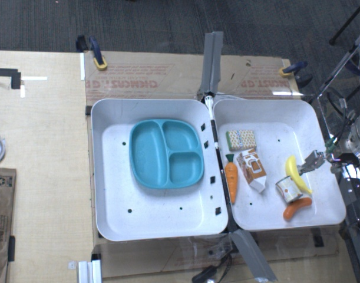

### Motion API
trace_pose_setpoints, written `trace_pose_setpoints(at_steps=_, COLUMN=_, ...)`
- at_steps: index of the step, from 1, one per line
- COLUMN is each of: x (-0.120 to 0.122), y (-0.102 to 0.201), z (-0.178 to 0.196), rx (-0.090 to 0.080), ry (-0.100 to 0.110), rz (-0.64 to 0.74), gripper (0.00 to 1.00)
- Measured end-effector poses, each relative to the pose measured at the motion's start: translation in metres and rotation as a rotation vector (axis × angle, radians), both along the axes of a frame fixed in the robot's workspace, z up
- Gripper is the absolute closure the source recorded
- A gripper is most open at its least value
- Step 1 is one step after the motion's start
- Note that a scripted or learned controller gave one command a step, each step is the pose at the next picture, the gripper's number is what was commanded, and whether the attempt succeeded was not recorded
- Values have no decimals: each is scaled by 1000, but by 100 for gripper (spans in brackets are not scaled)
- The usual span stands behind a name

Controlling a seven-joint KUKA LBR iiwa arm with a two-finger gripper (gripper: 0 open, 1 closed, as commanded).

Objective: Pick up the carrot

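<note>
Lying lengthwise against the left wall of the right-hand shallow white bin [321, 128], the small orange carrot with a green top [231, 180] points its leafy end away from the camera and its tip toward the bin's near edge, untouched by the arm. Just beside it to the right rests a tilted white-and-brown printed carton [252, 168], and behind both sits a flat green-and-white patterned packet [241, 138]. Farther right, a yellow banana [296, 173] curves over a small silver can with a label [286, 188], the two touching, while an orange-red sausage-shaped piece [297, 209] lies near the bin's front right corner, just in front of the can. The grey two-finger pincer [313, 161] reaches in from the right edge and sits close to the upper end of the banana, well apart from the carrot; whether its tips are spread or pressed together cannot be told at this scale, and nothing is seen between them. The left-hand shallow white bin [109, 199] holds a teal plastic plate with three compartments [167, 154], set near its centre. Both bins stand side by side on a pale wooden table [38, 134] over a sheet of brown printed cardboard [150, 75], held at its far corners by yellow-handled clamps [97, 56].
</note>
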State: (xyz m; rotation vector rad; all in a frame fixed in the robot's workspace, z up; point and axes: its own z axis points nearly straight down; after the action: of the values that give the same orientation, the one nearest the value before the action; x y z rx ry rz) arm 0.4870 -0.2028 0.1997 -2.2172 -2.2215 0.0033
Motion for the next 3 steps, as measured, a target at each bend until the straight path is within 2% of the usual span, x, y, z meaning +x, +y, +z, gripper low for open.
trace_pose_setpoints(at_steps=1, x=9, y=13, z=92, rx=-2, ry=-6, rz=765, gripper=0)
trace_pose_setpoints(at_steps=2, x=38, y=44, z=168, rx=-1, ry=-5, rz=828, gripper=0)
trace_pose_setpoints(at_steps=3, x=-6, y=85, z=151, rx=1, ry=-5, rz=1177, gripper=0)
